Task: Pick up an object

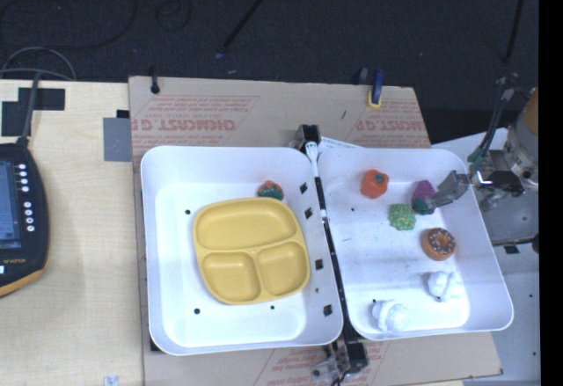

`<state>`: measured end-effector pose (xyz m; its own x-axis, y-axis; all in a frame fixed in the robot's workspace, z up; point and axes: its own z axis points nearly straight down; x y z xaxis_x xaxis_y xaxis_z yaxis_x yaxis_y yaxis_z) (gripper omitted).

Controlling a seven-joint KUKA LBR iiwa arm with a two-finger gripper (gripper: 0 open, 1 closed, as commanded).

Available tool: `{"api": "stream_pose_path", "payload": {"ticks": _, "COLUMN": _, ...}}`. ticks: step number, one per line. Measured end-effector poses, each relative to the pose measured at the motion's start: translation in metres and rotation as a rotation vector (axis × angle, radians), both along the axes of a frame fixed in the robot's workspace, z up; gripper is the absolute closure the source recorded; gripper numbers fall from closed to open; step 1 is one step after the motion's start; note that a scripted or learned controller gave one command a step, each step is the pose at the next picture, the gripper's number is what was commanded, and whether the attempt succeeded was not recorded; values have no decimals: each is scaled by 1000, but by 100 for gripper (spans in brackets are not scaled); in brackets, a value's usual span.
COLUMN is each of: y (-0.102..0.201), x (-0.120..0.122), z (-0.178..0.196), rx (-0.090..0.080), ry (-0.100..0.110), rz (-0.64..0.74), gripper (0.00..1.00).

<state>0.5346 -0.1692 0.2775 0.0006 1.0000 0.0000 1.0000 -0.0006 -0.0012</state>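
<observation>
Nearest you, a small white lumpy toy (390, 316) is lying at the near edge of the right-hand shallow white bin (493, 309), and a second white crumpled piece (440, 285) is sitting just beyond it. Further in, you are looking at a brown frosted toy doughnut (438, 243), a knobbly green toy like a broccoli head (402, 217) and an orange-red toy fruit with a green top (375, 184). The small purple lumpy toy with a darker underside (424, 195) is lying towards the far right of that bin, just beside the green toy. The grey gripper (452, 187) is reaching in from the right and is sitting right against the purple toy's right side; you cannot tell whether the pincer is wide or narrow, nor whether it is gripping the toy. The left-hand white bin (163, 287) is holding a yellow plastic divided plate (251, 248), with a small orange and green toy (270, 191) lying just beyond the plate's far rim. Both bins are resting on a brown cardboard sheet (220, 116).
</observation>
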Motion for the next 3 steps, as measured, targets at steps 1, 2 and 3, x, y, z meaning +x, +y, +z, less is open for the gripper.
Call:
{"api": "stream_pose_path", "payload": {"ticks": 1, "y": -1, "x": 0, "z": 10, "rx": 1, "ry": 1, "rz": 0, "gripper": 100}}
{"api": "stream_pose_path", "payload": {"ticks": 2, "y": 153, "x": -30, "z": -12, "rx": 7, "ry": 6, "rz": 15, "gripper": 100}}
{"api": "stream_pose_path", "payload": {"ticks": 3, "y": 231, "x": -59, "z": 89, "rx": 5, "ry": -8, "rz": 11, "gripper": 100}}
